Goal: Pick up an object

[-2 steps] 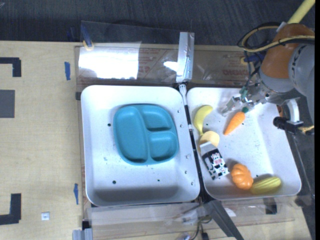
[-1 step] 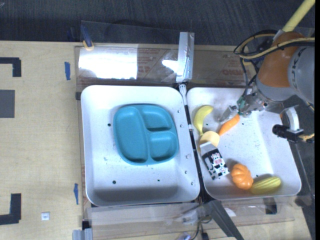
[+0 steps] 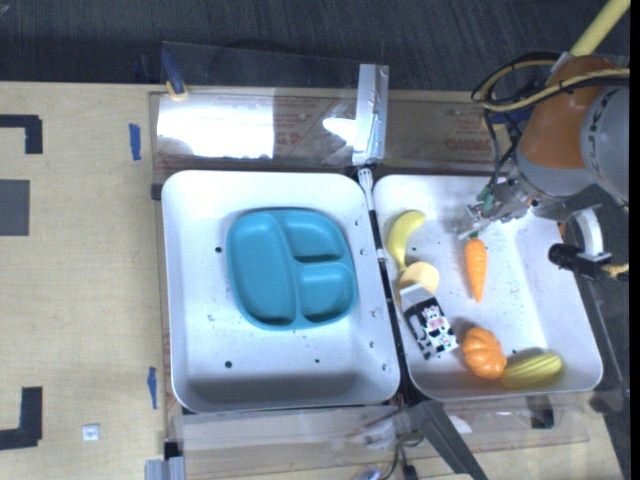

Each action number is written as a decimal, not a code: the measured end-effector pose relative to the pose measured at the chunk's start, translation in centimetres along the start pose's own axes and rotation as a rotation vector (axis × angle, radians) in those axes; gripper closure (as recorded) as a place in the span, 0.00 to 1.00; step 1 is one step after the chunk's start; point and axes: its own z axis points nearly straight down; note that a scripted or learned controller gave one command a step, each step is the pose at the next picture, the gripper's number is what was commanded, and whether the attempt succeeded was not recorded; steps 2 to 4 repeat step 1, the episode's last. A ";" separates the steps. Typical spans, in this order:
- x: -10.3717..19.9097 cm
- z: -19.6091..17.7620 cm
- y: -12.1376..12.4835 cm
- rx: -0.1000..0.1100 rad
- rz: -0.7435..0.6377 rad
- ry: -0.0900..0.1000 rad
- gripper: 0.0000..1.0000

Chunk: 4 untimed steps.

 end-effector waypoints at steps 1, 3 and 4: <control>4.3 -12.3 1.4 -0.005 0.038 -0.002 1.00; 4.3 -12.3 1.4 -0.005 0.038 -0.002 1.00; 4.3 -12.3 1.4 -0.005 0.038 -0.002 1.00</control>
